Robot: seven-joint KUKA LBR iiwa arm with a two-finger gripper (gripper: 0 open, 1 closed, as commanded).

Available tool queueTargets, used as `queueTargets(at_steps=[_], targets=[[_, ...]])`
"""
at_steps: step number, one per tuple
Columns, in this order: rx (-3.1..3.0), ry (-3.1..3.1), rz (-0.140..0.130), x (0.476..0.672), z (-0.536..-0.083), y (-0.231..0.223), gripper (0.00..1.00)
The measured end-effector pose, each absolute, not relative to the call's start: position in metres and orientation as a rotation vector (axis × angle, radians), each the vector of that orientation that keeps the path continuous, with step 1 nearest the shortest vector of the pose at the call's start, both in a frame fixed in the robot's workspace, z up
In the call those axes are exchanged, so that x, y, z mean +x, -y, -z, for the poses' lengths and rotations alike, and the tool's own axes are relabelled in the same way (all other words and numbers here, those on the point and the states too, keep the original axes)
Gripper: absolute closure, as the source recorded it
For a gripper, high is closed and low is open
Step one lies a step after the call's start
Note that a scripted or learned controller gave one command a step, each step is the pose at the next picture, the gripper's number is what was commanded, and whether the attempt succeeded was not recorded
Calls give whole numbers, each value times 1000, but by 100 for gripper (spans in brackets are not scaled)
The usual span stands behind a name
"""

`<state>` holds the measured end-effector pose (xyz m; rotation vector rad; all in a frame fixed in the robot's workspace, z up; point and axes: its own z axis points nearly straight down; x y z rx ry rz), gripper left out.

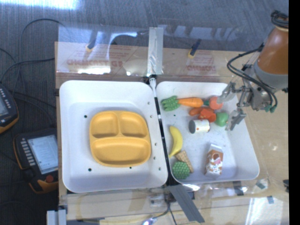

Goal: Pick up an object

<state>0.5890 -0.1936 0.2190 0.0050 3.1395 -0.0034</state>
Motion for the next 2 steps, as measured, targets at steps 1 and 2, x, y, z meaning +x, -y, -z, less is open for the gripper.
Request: queueTargets(at_steps=[1, 2], targets=[[42, -3138, 2, 552, -113, 179, 0], [238, -3119, 1, 610, -90, 105, 0]])
